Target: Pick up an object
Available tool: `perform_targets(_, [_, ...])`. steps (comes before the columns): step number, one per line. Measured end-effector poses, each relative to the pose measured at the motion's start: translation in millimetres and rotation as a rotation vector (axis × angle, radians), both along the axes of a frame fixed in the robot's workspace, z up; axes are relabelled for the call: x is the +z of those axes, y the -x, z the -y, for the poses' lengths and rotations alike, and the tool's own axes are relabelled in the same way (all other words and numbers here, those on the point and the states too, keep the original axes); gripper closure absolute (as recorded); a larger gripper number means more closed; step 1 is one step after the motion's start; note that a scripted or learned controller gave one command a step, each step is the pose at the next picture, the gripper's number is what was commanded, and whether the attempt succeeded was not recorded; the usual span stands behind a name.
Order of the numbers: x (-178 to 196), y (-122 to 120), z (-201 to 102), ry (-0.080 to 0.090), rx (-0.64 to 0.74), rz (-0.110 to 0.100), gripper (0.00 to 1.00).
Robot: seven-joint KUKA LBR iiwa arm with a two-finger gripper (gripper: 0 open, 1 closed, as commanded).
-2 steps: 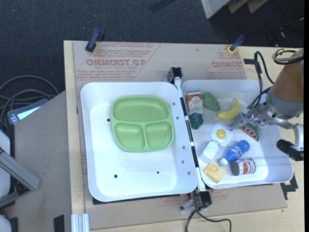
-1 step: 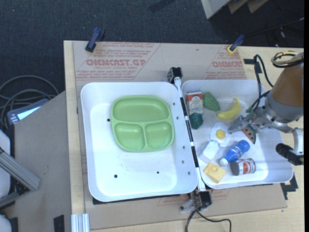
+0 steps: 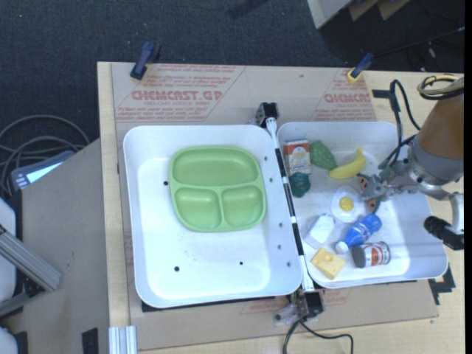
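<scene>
The right bin (image 3: 413, 264) holds several small items: a yellow banana (image 3: 347, 168), a small carton (image 3: 297, 155), a green leafy toy (image 3: 322, 154), a dark green piece (image 3: 300, 185), a fried egg (image 3: 345, 206), a blue bottle (image 3: 361, 231), a can (image 3: 371, 255), a cheese wedge (image 3: 327, 262) and a white piece (image 3: 321, 228). My gripper (image 3: 375, 189) reaches in from the right and sits low over the bin, just right of the egg and below the banana. I see nothing held between its fingers.
The left bin (image 3: 147, 271) bears a green divided plate (image 3: 217, 188). The arm's grey body with the orange band (image 3: 445, 135) hangs over the right bin's right rim. Clamps (image 3: 143, 60) sit at the bench's back edge. Cables lie on the floor at left.
</scene>
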State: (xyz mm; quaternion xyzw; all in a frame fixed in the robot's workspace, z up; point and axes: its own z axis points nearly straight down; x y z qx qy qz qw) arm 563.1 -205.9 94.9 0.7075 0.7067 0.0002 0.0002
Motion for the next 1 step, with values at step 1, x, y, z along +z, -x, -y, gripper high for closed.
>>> perform_targets(1, [-6.8,-45.3,-99.8,-0.001,0.002,0.002,1.0])
